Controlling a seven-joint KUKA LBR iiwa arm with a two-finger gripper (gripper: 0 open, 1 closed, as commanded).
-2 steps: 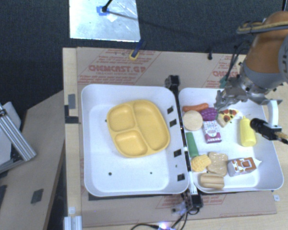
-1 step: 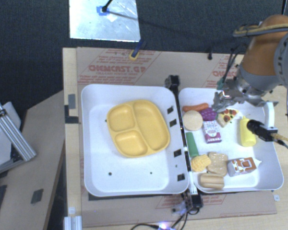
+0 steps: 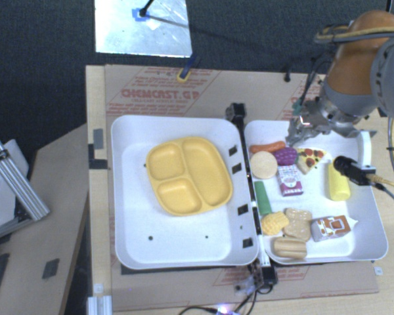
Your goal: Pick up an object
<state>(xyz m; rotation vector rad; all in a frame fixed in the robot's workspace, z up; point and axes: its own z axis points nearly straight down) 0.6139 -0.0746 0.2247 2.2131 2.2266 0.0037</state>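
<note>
One gripper [image 3: 301,131] hangs over the back edge of the right bin [image 3: 368,241], at the end of the grey arm [image 3: 354,77] that comes in from the right with its orange band above the wrist. How it stands, wide or closed, cannot be told from this slant, and nothing is seen caught in it.

Just below its tip lies a cluster of toy food. Nearest is an orange carrot-like piece [image 3: 268,147] lying flat, with a purple bunch of grapes [image 3: 286,156] touching it and a pizza slice [image 3: 310,157] with red dots just beside that. A pale round cookie [image 3: 263,165] sits under the carrot-like piece, and a small purple-and-white carton [image 3: 290,180] lies below the grapes. Toward the right wall stands a yellow bottle [image 3: 338,182].

Along the divider lies a green stick [image 3: 262,199]. Near the front of the bin are a yellow corn piece [image 3: 274,224], a tan biscuit shape [image 3: 296,222], a hot-dog bun [image 3: 289,247] and a small orange-and-white carton [image 3: 331,228] on its side.

The left bin [image 3: 138,241] holds a yellow compartment tray [image 3: 187,174], set at a slant, well apart from the gripper.
</note>
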